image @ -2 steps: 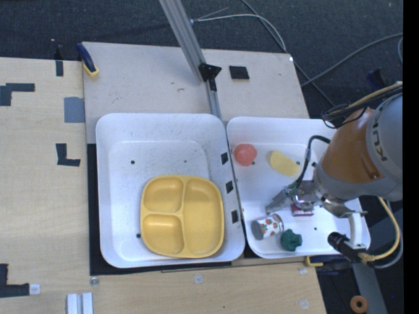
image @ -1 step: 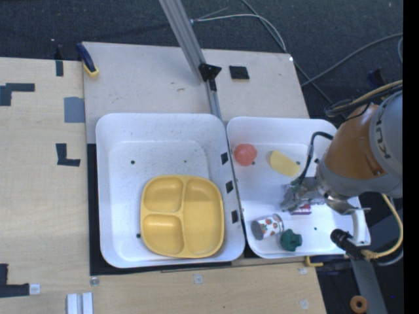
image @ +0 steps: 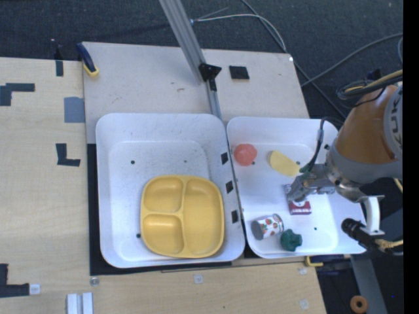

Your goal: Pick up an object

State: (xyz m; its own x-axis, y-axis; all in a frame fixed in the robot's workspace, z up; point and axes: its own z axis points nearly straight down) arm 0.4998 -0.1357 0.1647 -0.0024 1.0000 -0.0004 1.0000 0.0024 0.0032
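At right of frame your gripper (image: 299,193) hovers just above the red-and-white item (image: 300,207), jaws' state I cannot tell; descend next, you'd judge

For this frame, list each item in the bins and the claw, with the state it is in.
yellow divided plate: flat in left bin, compartments bare
pink ball: resting in right bin, apart from the rest
yellow block: lying loose, right bin
small printed cup: tipped on its side
green toy: lying beside the cup
claw: low over a red-and-white item
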